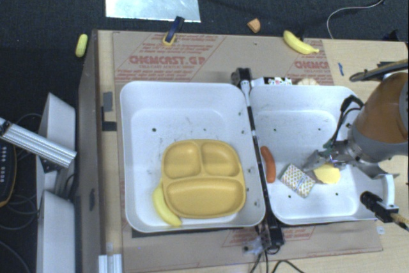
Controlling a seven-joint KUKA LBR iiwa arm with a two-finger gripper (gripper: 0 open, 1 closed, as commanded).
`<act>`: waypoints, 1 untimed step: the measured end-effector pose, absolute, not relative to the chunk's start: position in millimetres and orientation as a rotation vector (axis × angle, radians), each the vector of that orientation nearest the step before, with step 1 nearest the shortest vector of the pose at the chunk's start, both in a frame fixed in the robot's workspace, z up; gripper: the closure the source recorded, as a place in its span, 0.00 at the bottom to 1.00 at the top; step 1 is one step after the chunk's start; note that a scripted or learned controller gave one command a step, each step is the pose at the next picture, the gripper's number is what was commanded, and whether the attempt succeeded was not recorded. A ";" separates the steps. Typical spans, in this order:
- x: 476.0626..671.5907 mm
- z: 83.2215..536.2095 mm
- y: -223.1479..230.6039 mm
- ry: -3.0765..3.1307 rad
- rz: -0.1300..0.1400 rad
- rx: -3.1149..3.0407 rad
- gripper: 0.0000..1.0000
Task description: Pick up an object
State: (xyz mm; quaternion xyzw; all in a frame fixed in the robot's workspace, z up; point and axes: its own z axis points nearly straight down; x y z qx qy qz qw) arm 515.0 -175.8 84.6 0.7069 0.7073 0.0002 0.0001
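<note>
Pincer (321,162) hovering in the right bin (300,96) beside a yellow round object (328,174) — grip state cannot be told; descending squarely over it, avoiding the checkered block (298,179), is advisable.

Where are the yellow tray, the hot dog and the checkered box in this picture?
Yellow tray (203,177), camera view, on the ridge between its compartments.
Hot dog (270,163), camera view, on its middle.
Checkered box (298,179), camera view, on its top face.
</note>
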 end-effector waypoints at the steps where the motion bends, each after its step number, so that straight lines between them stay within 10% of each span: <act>1: 516.0 95.2 -176.1 2.221 0.003 2.218 1.00</act>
